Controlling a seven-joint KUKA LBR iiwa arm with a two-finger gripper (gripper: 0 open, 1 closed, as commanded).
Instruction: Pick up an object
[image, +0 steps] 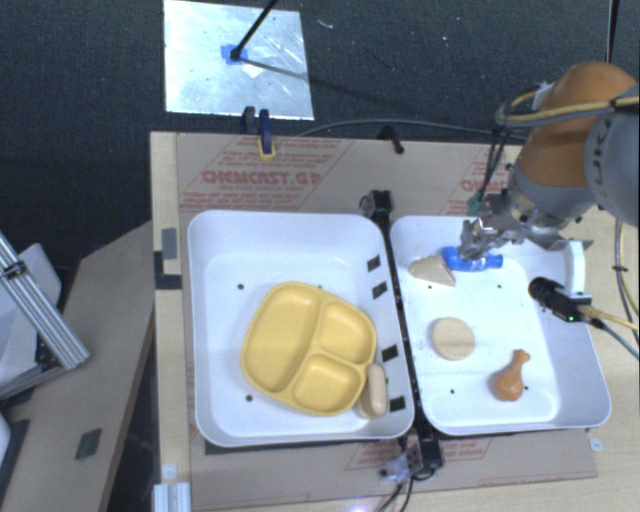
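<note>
Now low at the back of the right bin (560, 395), close to its left wall, with the jaws of the grey-and-orange arm (575, 120) set right on top of a small blue thing (478, 263). Cannot tell from this slant whether spread or pressed together, nor whether pinching the blue thing or merely meeting it from above. Just left of that, touching or very nearly so, a pale wedge (430, 270) with its point toward the dividing wall. Nearer the front, well apart from both, a round tan disc (452, 338) lying flat, and to its right, near the front rim, an orange-brown piece shaped like a drumstick (510, 377), thin end pointing up and away. Across the dividing walls, in the left bin (215, 290), a yellow divided tray (310, 345) with three compartments, turned at a slant on the bin floor. Touching its near right corner, a pale oblong roll (374, 390), close by that bin's right wall. Under both bins, a table (230, 175) covered in brown board with red lettering. At its far edge, a blue-and-yellow clamp (263, 130).
</note>
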